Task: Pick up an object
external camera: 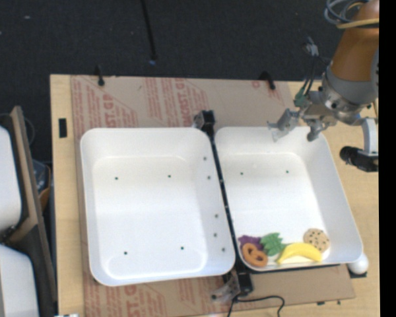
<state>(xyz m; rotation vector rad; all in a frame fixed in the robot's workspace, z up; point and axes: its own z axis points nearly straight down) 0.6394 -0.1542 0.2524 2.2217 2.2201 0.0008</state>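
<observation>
Camera view: gripper hangs over the far rim of the right bin, fingers spread, nothing between them; left bin beside it; the pickable things lie bunched at the near edge of the right bin, well apart from the gripper: pretzel, green leaf toy, banana, cookie, a purple piece behind the pretzel; risks, as judged: items touch, so a descent may nudge neighbours or catch two; near wall may block a finger; flat cookie may slip.
</observation>
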